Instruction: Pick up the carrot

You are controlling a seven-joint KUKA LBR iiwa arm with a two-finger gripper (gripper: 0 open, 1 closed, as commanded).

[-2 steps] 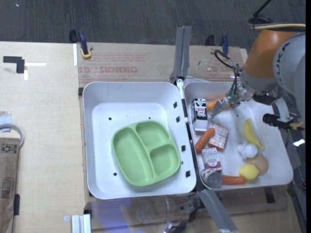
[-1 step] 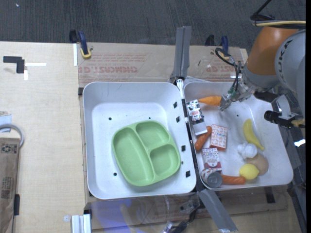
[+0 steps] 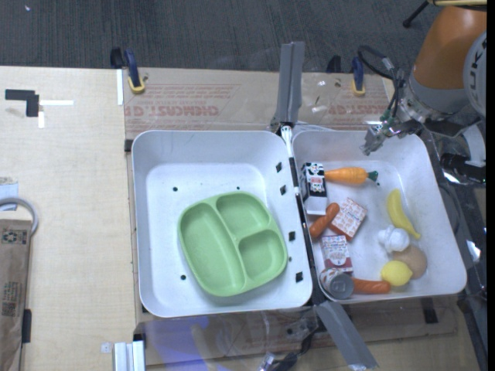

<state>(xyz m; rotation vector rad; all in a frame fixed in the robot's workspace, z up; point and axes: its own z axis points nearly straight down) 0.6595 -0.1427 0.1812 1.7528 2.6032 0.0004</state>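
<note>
The carrot [image 3: 346, 176] is orange with a small green top and lies on its side in the upper part of the right bin [image 3: 433, 172], its green end pointing right. My gripper [image 3: 376, 138] hangs over the bin's upper rim, up and to the right of the carrot and clear of it. Nothing shows held at its tip. The grey arm with its orange band [image 3: 448, 33] comes in from the upper right.
Around the carrot lie a small black-and-white carton [image 3: 314, 181], an orange sausage-like piece [image 3: 323, 219], two red-and-white packets [image 3: 349, 218], a banana [image 3: 402, 215], a lemon [image 3: 395, 273], a can [image 3: 337, 284]. The left bin holds a green divided plate [image 3: 233, 243].
</note>
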